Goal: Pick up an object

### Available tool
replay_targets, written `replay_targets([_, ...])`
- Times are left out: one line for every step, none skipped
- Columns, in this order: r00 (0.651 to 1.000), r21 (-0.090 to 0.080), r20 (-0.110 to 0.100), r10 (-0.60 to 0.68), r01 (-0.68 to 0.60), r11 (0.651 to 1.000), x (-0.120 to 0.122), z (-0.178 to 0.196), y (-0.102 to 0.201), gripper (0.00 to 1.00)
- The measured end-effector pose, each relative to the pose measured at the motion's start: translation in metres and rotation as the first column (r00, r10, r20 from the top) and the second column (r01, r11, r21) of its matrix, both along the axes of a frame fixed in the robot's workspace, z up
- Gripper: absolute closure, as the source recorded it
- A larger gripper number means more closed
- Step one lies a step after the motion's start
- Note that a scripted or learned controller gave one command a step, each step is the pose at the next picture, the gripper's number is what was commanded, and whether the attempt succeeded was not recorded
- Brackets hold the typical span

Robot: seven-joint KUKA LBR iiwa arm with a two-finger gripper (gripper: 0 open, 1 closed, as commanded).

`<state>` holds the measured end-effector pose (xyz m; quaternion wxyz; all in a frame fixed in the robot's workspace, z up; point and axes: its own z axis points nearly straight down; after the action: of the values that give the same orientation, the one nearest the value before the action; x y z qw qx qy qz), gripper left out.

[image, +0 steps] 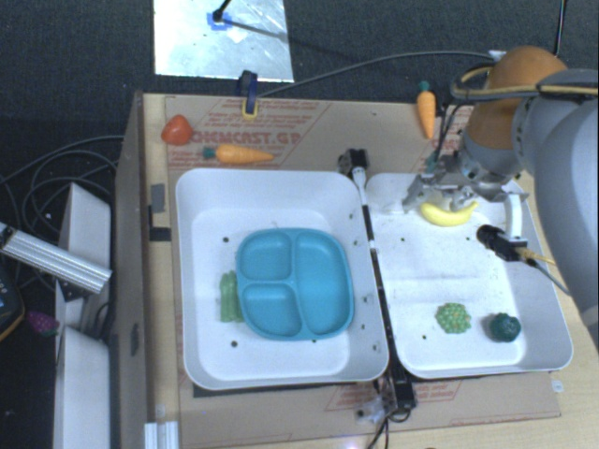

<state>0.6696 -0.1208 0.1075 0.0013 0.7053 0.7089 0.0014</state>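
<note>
In the right bin point(468, 269) a yellow banana point(446, 215) lies near the far edge. My gripper point(445, 197) sits right over it, low in the bin, with the banana showing just below the fingers. A light green broccoli-like piece point(453, 318) and a dark green round object point(504, 326) lie near the bin's front right. The left bin point(211, 213) holds a blue divided plate point(294, 282) with a green strip point(228, 297) beside its left edge.
Behind the bins, on the cardboard, lie a red tomato-like piece point(177, 130), an orange carrot point(241, 154) and a second carrot point(427, 112). A blue clamp point(249, 89) stands at the back edge. The arm point(562, 148) fills the right side.
</note>
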Motion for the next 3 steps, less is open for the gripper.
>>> replay_targets([1.0,-0.002,0.003,0.004,-0.004,1.0,0.001,0.011,-0.001,1.0])
replay_targets([1.0,-0.002,0.002,0.005,-0.005,1.0,0.001,0.011,-0.001,0.0])
replay_targets([1.0,-0.002,-0.002,0.001,-0.001,1.0,-0.001,-0.023,-0.002,0.0])
